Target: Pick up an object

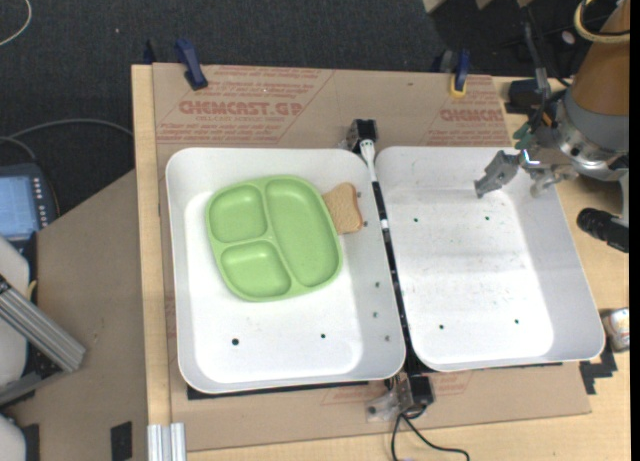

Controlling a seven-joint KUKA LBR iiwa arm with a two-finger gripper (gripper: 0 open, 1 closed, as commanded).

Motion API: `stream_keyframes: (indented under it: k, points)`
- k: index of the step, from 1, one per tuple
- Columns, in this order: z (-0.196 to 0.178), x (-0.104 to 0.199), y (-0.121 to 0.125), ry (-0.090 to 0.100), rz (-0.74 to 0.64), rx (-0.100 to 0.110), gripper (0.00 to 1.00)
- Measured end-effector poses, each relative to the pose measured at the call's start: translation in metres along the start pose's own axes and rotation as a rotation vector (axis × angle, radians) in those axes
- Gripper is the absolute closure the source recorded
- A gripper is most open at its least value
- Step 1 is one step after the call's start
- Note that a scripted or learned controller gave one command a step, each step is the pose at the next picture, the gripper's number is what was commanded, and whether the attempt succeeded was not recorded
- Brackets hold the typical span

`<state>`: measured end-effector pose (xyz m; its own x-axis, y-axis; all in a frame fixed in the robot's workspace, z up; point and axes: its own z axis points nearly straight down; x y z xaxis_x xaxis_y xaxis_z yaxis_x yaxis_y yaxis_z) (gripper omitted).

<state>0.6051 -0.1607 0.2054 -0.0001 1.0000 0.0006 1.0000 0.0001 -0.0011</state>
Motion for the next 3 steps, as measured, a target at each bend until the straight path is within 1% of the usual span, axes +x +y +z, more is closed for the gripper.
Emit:
stream_keyframes:
  k: [1, 2, 3]
  points:
    - [-0.011, 0.000, 0.001, -0.001, -0.001, -0.004, 1.00]
    - [-0.194, -0.068, -0.009, -0.012, 0.005, -0.022, 1.00]
    - [-0.341, -0.037, 0.014, -0.008, -0.005, -0.023, 1.00]
